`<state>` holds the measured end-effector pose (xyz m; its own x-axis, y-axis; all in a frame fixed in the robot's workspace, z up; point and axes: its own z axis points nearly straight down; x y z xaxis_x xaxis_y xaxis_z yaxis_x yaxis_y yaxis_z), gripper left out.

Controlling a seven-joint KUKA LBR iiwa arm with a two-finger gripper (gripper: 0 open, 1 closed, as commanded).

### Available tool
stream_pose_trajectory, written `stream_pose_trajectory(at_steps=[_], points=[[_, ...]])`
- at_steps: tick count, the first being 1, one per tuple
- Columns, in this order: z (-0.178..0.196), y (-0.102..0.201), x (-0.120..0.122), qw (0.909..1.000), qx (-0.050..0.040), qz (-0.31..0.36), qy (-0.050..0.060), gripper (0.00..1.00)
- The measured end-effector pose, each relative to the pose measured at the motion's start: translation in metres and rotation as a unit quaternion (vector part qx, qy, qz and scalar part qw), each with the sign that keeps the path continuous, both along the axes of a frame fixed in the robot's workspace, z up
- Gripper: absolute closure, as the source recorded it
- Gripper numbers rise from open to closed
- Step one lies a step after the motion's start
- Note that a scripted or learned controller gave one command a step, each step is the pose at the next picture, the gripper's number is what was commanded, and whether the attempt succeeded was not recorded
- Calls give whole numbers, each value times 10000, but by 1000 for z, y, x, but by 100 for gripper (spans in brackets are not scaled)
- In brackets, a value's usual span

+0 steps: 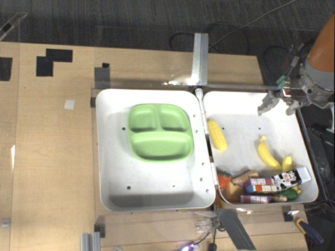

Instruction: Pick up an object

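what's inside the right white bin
The right white bin holds a yellow corn cob, a yellow banana, and a pile of small cartons and toy food along its near edge. Whatever lies beneath that pile is covered.

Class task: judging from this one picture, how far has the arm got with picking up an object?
Done: the end effector is over the far right edge of the right bin. In hand: nothing sits between its fingers. Left: everything. The banana, the corn cob and the pile of toys at the near edge all lie in that bin, with the descent, grasp and lift yet to come.
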<state>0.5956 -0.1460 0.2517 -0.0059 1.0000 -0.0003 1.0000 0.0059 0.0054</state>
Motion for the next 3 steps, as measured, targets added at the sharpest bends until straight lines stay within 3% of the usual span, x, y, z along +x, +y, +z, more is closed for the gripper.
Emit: stream_pose_trajectory(at_steps=[1,2,3], points=[[-114,-60,23,10000,-5,43,7,0],[-162,-60,-21,9990,-15,440,-38,0],[-149,-58,-18,9990,-11,451,-76,100]])
